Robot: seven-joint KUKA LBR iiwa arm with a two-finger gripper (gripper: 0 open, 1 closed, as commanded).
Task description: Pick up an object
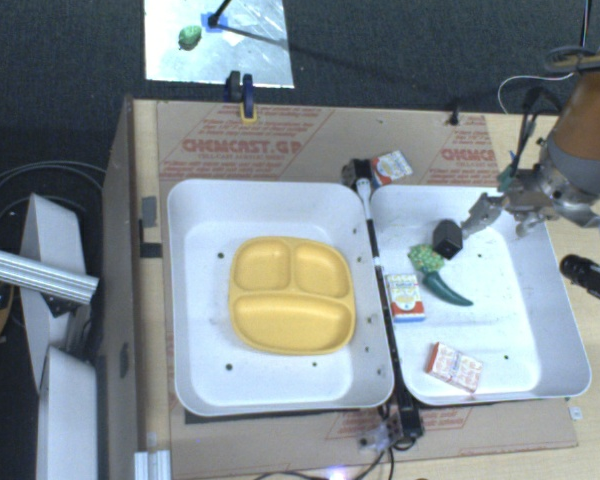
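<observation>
- Objects for picking lie in the right bin (540, 368): a dark block (447, 238), a green pepper-like toy (438, 273), a small red-and-white card box (406, 297) and a red patterned packet (454, 366).
- We take the dark block as our landmark. The green toy lies just below it, close enough that they may be touching; the card box sits further below and toward the divider, and the packet lies well below, near the bin's front wall.
- Our gripper (507, 211) hangs just to the right of the dark block, reaching in over the bin's far corner; we judge it is lining up on that block, the nearest thing.
- Whether the fingers are spread or closed we cannot tell; nothing shows between them.
- Left of the block, across the divider, the left bin (195, 268) carries a yellow divided tray (290, 294), probably too broad to grasp.
</observation>
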